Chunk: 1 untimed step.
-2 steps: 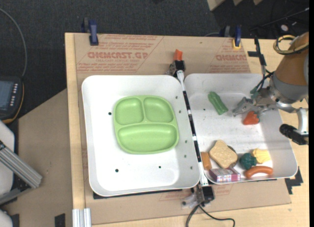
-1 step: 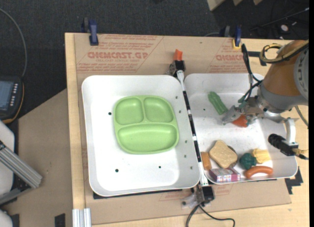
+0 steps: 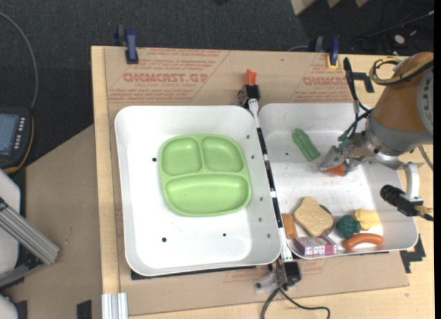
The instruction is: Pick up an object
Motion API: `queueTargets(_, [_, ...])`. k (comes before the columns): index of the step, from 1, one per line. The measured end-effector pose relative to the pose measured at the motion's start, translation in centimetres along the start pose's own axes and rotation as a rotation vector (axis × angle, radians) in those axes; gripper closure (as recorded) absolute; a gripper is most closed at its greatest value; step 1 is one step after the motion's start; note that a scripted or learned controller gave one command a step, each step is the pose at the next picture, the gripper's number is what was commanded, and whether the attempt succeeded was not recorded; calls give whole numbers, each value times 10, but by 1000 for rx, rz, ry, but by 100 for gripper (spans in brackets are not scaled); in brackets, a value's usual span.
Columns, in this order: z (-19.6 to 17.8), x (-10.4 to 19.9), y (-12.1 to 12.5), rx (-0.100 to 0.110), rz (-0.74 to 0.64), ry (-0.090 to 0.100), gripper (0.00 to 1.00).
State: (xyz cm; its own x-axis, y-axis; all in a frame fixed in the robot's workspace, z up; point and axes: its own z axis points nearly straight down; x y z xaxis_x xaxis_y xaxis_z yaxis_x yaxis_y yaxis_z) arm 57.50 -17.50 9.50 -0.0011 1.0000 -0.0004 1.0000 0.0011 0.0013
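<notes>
Pink carton sits nearest; pincer hides a red item, grip unclear.

The arm is of rounded, tubular build, with a smooth grey casing on its lower segment. Above the wrist sits a broad band in orange, glossy, with a curved outline. Thin black cables run along the near side of the arm and loop toward the wrist; a further yellowish cable loop shows at the top of the orange band. The gripper is a compact assembly of dull grey metal, narrowing toward its tip. Its surface detail is too small to make out. No lettering or markings can be read on any casing.
</notes>
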Motion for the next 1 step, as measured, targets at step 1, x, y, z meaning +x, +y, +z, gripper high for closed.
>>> queueTargets(1, [11,81,4,3,-6,4,100])
